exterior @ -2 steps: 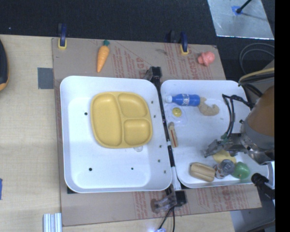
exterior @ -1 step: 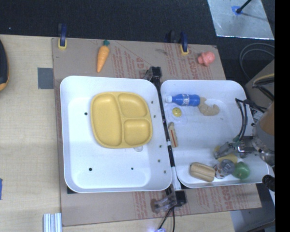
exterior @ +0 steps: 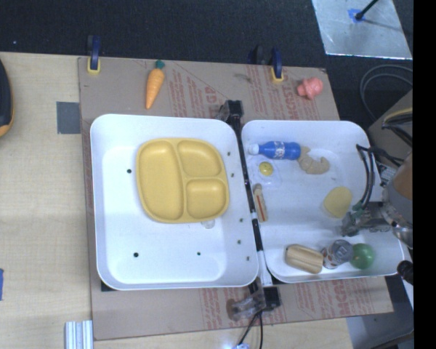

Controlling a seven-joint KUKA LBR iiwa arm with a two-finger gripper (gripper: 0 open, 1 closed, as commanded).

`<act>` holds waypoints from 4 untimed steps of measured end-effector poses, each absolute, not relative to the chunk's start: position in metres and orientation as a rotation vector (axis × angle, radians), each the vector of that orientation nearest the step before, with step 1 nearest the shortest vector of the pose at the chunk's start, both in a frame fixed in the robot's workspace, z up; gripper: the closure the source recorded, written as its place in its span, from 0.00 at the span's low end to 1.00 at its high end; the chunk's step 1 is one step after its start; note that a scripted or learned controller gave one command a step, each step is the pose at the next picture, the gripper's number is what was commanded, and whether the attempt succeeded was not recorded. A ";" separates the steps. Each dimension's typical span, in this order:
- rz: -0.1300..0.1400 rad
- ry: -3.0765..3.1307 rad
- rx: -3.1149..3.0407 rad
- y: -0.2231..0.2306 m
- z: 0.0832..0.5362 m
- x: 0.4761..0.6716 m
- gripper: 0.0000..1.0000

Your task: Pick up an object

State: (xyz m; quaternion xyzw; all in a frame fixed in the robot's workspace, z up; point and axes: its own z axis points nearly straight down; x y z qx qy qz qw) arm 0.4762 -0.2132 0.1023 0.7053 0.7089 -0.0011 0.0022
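My gripper (exterior: 354, 222) hangs low over the right side of the right bin (exterior: 305, 128), reaching in from the right edge. It is just below a pale yellow round piece (exterior: 337, 201) and just above a green ball (exterior: 362, 256) and a grey round object (exterior: 340, 251). A wooden cylinder (exterior: 304, 259) lies at the bin's front. Further back lie a blue bottle (exterior: 277, 150), a small yellow item (exterior: 266, 169) and a tan piece (exterior: 315, 165). A brown stick (exterior: 259, 201) rests along the bin's left wall. I see nothing held by the gripper.
The left bin (exterior: 116, 253) holds a yellow divided plate (exterior: 182, 179). On the cardboard behind the bins lie a toy carrot (exterior: 154, 86) and a pink object (exterior: 310, 87). Cables (exterior: 367, 173) hang over the right bin's right rim.
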 end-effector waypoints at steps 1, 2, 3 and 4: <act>0.006 2.225 2.210 -0.188 0.201 0.478 1.00; 0.001 2.237 2.209 -0.118 0.197 0.499 1.00; 0.007 2.236 2.207 -0.044 0.263 0.496 1.00; -0.004 2.230 2.217 -0.049 0.260 0.494 0.00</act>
